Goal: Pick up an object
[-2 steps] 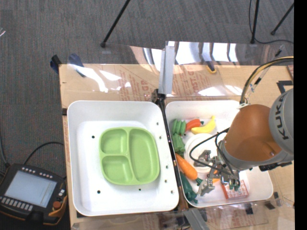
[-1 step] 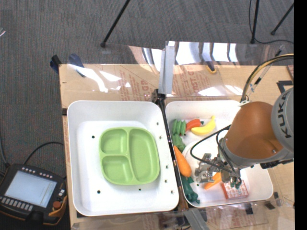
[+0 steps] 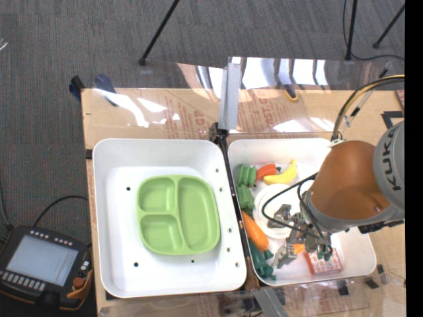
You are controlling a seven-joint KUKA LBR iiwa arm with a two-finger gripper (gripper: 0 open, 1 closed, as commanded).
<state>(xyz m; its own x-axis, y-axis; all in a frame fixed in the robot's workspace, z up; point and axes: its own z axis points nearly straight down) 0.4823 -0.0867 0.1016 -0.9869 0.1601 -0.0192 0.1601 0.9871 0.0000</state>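
Fingers down low in the right bin [image 3: 362, 264], and the gripper [image 3: 295, 246] sits over a small orange piece [image 3: 299, 247] that shows right between them; whether they pinch it or stand apart, I cannot tell. Red box [image 3: 324, 261] just beside, to the right. Carrot [image 3: 254, 230] to the left. Banana [image 3: 283, 174] farther up. Green tray [image 3: 178, 214] in the left bin [image 3: 112, 177]

Grey ribbed carpet floor [image 3: 79, 25] surrounds the brown cardboard-covered tabletop [image 3: 152, 114]; thin black stand legs [image 3: 162, 25] cross it, bright light glares on top.
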